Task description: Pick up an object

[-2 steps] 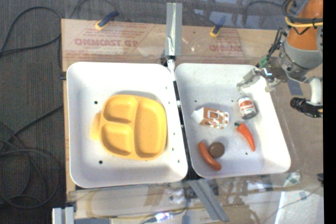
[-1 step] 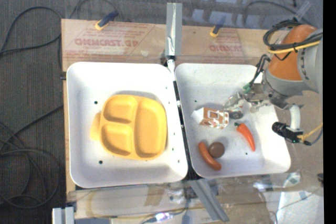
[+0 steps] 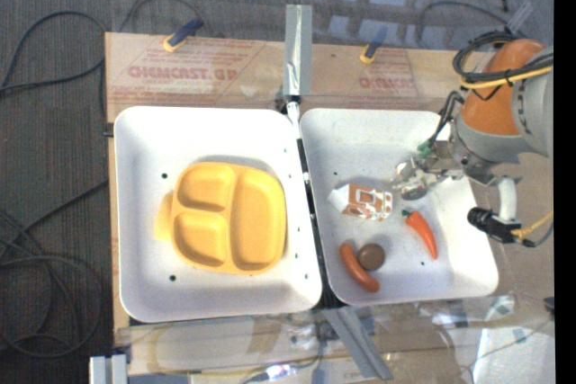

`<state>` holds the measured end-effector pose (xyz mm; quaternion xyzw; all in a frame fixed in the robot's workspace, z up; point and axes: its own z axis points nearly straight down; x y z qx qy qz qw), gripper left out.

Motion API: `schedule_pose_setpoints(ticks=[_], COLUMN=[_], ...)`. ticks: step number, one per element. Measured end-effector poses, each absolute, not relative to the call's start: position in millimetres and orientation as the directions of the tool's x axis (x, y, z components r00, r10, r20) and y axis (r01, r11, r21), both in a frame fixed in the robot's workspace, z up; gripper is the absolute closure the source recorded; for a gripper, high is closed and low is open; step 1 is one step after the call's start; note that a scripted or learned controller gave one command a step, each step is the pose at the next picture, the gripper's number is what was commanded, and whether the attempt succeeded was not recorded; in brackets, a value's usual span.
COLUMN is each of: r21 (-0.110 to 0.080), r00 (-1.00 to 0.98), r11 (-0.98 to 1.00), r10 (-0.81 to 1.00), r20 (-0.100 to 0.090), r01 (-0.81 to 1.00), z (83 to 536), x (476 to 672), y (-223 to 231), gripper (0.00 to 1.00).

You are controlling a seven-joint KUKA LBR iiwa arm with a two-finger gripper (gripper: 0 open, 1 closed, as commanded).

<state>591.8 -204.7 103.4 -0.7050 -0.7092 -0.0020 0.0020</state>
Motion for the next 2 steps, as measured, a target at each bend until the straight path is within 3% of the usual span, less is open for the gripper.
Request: schedule_pose_setpoints(ticks=[1, 2], r21=[-0.002, -0.003], r00=[0.016, 0.088], r11=[-0.016, -0.088], r10=[1.000, 0.996], r20=[-0.003, -0.002], r01=[1.000, 0.996], z=[141.7, 182.8], x=[656.4, 655.3], y=[-140.6, -57.3], gripper=[1.00, 1.00])
